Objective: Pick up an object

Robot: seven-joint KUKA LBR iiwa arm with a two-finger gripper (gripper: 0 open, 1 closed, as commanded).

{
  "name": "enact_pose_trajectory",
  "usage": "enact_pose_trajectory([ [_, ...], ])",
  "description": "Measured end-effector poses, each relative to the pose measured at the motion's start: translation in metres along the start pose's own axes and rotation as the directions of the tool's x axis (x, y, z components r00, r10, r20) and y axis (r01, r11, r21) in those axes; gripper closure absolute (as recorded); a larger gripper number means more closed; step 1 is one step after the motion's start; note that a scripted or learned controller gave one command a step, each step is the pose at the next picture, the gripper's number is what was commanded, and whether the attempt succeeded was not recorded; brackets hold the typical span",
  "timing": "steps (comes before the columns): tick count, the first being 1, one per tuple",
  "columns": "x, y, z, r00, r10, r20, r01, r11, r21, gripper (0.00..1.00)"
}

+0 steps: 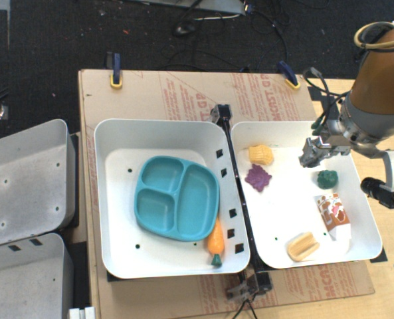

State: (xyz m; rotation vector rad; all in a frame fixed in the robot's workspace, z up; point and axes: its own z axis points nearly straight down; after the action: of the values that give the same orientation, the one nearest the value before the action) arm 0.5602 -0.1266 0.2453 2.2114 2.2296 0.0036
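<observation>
gripper (311,157) over right bin (356,258), near its back edge; we cannot tell how its fingers stand | nearest: green object (327,179), on bin floor just below-right of it, apart | we also see corn (261,154), purple piece (257,177), carton (333,216), bread (302,246) | left bin (110,178): teal plate (177,198), carrot (215,241)

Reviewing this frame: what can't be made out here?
- Gripper, camera view: small and dark, its state can't be read, nor whether it touches anything.
- Arm: cut off by the right edge.
- Carton: print too small to read.
- Carrot: lower end in shadow by the left bin wall; whether it touches the teal tray is unclear.
</observation>
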Motion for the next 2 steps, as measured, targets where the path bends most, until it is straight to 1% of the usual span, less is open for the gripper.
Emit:
enact_pose_trajectory([
  [1,0.056,0.011,-0.007,1.0,0.0,-0.001,0.0,1.0,0.001,1.0],
  [2,0.111,0.018,0.008,1.0,0.0,-0.001,0.0,1.0,0.004,1.0],
])
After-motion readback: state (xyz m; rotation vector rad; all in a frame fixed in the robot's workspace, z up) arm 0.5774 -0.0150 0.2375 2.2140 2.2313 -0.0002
